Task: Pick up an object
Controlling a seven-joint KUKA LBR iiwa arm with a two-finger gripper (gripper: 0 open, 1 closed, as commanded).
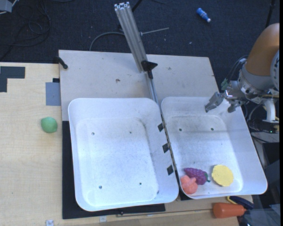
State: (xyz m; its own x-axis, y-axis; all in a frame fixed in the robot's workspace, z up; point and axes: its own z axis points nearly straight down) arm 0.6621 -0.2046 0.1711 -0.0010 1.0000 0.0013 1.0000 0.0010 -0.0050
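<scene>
Gripper [222,102] sits over the far right corner of the right bin [236,126], just inside the rim. Two fingers are spread apart, nothing between them, so it's released and not grasping anything. The arm [263,55] comes in from the right edge, orange band above the wrist.

Objects in the right bin are all bunched along its near edge, well apart from the gripper:
- yellow disc [222,175], near the near right corner
- purple grape bunch [196,174], just left of the disc
- orange-pink lump [189,185], touching the grapes, against the near left corner

The left bin [80,112] lies beside it, the two rims meeting at the centre with black clips along the seam.

Off the bins:
- green ball [49,125] on the wooden bench, left of the left bin
- orange tool handle [228,210] at the near edge, below the right bin
- metal rail [133,36] slanting from the far side down to the bin seam
- small blue item [203,15] on the dark floor at the far side
</scene>
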